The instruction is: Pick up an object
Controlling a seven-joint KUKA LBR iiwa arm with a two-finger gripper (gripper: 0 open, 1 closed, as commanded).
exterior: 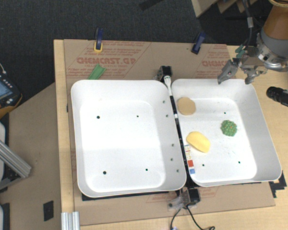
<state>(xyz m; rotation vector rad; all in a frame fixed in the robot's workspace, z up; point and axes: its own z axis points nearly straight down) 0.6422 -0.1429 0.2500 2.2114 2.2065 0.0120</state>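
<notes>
— Three things lie in the right bin [259, 104]: a tan round piece [186, 106], a yellow piece [198, 142], a green knobbly piece [228, 127].
— And the hand [236, 75]?
— It hangs open above the bin's far edge, gripping nothing.

Two white bins [86, 95]; one tan disc [186, 106], yellow lump [198, 142], green ball [228, 127].

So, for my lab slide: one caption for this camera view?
Open two-finger gripper above right white bin's far rim; bin holds tan disc, yellow lump, green knobbly ball.
</notes>
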